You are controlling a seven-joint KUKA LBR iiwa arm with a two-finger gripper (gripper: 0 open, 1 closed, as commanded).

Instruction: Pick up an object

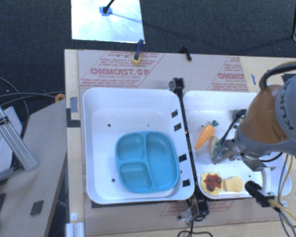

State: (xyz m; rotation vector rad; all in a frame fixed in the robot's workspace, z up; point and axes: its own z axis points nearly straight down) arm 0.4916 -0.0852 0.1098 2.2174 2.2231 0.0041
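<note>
Carrot, orange with a green top, lay tilted in the right bin, close to the divider between the two bins. Just right of it, near a pale object I could not make out, the gripper hung low over the bin floor; whether it was apart or together could not be told from above. Below them sat a small yellow plate bearing red pieces and a tan slice. The grey arm reached in from the right. The left bin held a blue divided tray.
</note>
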